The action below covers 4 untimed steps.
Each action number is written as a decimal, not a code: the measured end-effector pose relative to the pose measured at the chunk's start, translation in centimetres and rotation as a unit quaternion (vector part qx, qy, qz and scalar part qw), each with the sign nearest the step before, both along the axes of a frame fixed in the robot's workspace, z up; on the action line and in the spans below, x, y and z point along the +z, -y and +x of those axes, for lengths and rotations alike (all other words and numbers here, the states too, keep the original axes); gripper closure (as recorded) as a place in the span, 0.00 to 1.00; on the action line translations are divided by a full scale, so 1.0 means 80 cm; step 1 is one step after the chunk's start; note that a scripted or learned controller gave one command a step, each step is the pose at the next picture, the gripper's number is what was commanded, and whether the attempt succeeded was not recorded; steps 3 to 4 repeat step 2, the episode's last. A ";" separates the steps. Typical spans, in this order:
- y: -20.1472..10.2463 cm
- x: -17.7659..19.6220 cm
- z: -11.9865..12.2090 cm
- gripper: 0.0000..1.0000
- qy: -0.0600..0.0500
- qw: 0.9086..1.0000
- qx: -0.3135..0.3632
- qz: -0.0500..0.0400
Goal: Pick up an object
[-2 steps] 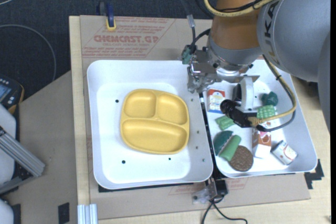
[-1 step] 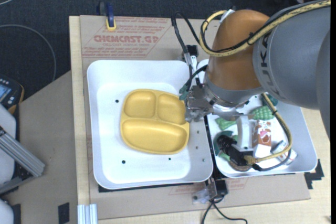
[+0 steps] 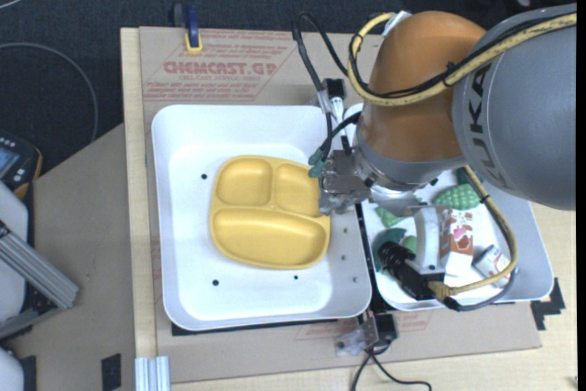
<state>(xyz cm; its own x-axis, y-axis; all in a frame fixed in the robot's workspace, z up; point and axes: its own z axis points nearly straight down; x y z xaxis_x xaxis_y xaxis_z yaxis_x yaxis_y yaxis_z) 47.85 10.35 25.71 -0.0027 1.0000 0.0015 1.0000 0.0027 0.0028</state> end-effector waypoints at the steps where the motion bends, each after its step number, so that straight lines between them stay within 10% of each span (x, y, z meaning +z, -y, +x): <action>1: 0.036 0.024 0.002 1.00 0.001 1.000 -0.003 -0.001; 4: 0.033 0.035 0.002 1.00 0.001 1.000 -0.001 -0.001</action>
